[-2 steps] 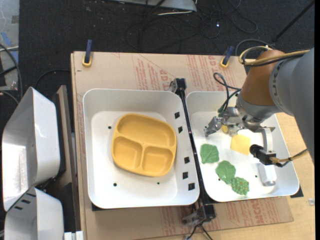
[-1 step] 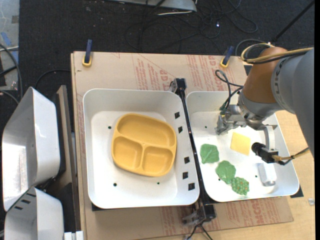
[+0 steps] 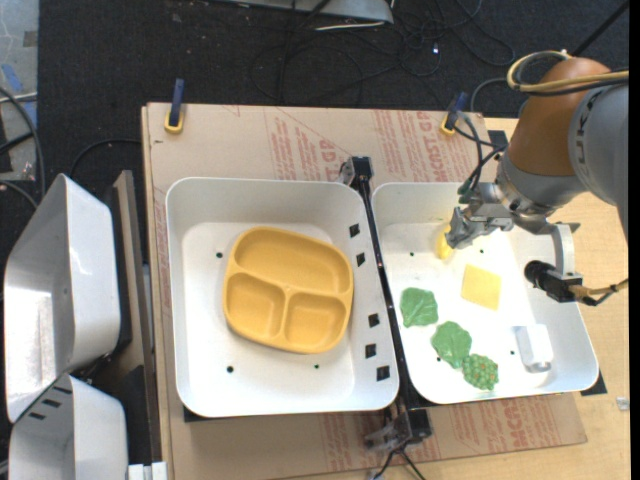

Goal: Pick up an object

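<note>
We see the pincer [image 3: 462, 230] low over the far left part of the right bin [image 3: 572, 340], its tip just beside a small yellow piece [image 3: 443, 245]; whether its fingers are spread or pressed together we cannot tell from this slant. The arm [image 3: 560, 133] reaches in from the right and bends down steeply, which we read as an approach to that piece, the likeliest object to be picked. Nothing shows between the fingers, so we judge the pick not yet made. Outward lie a yellow square [image 3: 482, 287], three green pieces [image 3: 452, 341] and a white block [image 3: 533, 347], loose and apart on the bin floor, so each can be reached singly. In the left bin [image 3: 195, 268] rests a yellow tray [image 3: 288, 290], flat. Both bins sit on the counter [image 3: 260, 143].
</note>
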`<act>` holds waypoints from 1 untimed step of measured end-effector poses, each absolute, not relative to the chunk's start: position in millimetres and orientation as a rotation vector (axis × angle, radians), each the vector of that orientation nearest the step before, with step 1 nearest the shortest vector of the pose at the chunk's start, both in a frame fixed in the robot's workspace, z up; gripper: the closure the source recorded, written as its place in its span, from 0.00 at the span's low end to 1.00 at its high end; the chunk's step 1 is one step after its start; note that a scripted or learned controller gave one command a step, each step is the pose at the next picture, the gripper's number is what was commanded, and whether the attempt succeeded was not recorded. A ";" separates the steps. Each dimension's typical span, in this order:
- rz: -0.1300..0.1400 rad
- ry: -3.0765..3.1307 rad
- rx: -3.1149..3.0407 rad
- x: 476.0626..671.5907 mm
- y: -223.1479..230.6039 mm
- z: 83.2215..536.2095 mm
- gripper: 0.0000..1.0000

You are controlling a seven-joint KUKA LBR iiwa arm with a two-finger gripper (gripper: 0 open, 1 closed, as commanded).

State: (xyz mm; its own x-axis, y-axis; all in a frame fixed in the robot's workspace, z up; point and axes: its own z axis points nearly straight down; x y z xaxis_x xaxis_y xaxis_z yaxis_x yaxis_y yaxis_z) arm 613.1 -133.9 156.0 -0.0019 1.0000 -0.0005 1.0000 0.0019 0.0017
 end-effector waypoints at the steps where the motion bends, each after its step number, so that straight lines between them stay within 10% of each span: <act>1: 0.001 2.224 2.217 607.5 -130.1 199.9 1.00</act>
State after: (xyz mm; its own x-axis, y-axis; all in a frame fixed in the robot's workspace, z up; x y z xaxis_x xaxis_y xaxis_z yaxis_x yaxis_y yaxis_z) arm 607.5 -130.1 199.9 -0.0032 1.0000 -0.0006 1.0000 0.0032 0.0012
